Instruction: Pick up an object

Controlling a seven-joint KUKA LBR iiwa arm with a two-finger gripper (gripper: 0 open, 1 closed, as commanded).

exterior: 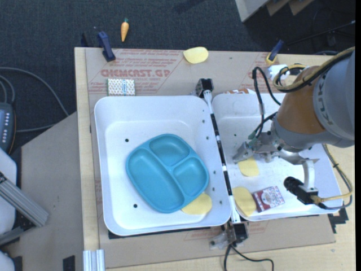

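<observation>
Fingers' state cannot be told; gripper (246, 151) hangs just above a yellow piece (249, 167) in the right bin (237, 103)

1. The left bin (110, 129) is crowded by a blue divided plate (167, 172); bare floor lies along its far edge and left edge.
2. A yellow piece (198, 204) blocks its near right corner.
3. In the right bin (237, 103), the arm (316, 109) covers the right side; the far left corner is open.
4. Yellow pieces (248, 167) and a red packet (268, 197) clutter the near left corner.
</observation>
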